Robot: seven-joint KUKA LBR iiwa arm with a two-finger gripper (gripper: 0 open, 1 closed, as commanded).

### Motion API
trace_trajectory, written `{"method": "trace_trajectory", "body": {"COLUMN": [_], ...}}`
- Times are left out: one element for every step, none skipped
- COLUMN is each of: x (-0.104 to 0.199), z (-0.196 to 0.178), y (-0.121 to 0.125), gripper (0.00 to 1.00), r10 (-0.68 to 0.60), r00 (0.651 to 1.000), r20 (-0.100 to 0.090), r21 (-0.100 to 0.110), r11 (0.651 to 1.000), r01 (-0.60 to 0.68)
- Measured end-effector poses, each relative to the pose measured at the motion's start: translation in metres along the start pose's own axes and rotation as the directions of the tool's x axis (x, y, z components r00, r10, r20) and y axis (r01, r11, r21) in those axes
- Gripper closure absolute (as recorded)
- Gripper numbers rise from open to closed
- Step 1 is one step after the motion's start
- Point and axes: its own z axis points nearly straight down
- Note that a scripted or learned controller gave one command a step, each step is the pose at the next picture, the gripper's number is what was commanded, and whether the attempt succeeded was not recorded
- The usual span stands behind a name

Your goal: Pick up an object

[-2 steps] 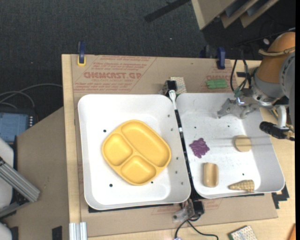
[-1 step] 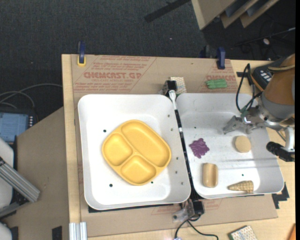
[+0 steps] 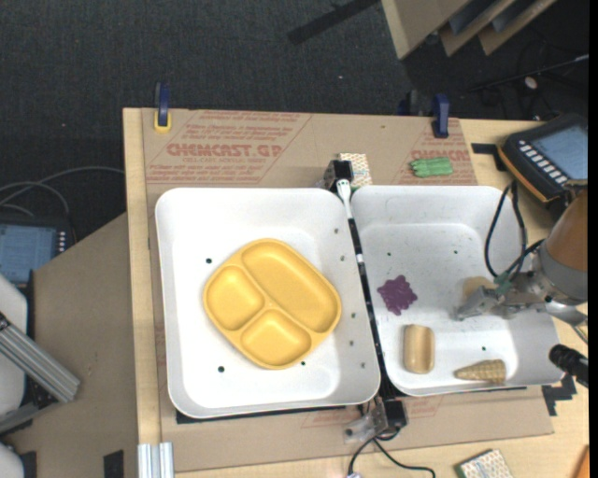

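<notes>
Grey arm low over right bin (image 3: 439, 207), end effector (image 3: 478, 303) state unclear.

Dark grey carpet floor (image 3: 140, 47) beyond a pale wooden desk (image 3: 112, 280). Brown printed cardboard sheet (image 3: 234, 145) clamped on top by blue clamps (image 3: 163, 105). Wooden furniture (image 3: 467, 23) at upper right. Even, soft light.

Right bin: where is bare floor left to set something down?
In the right bin, the far half, beyond the purple piece, is bare. The near strip is crowded: tan cylinder, cone, with the gripper at the right side.
</notes>
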Motion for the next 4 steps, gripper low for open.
{"method": "trace_trajectory", "body": {"x": [0.003, 0.0, -0.003, 0.087], "z": [0.001, -0.011, -0.042, -0.008], "y": [0.063, 0.062, 0.034, 0.062], "gripper": [0.0, 1.0, 1.0, 1.0], "r10": [-0.007, -0.004, 0.001, -0.009], "r00": [1.0, 1.0, 1.0, 1.0], "r20": [0.0, 0.007, 0.009, 0.003], "r21": [-0.003, -0.009, -0.005, -0.002], "r11": [1.0, 1.0, 1.0, 1.0], "r01": [0.007, 0.004, -0.001, 0.009]}}
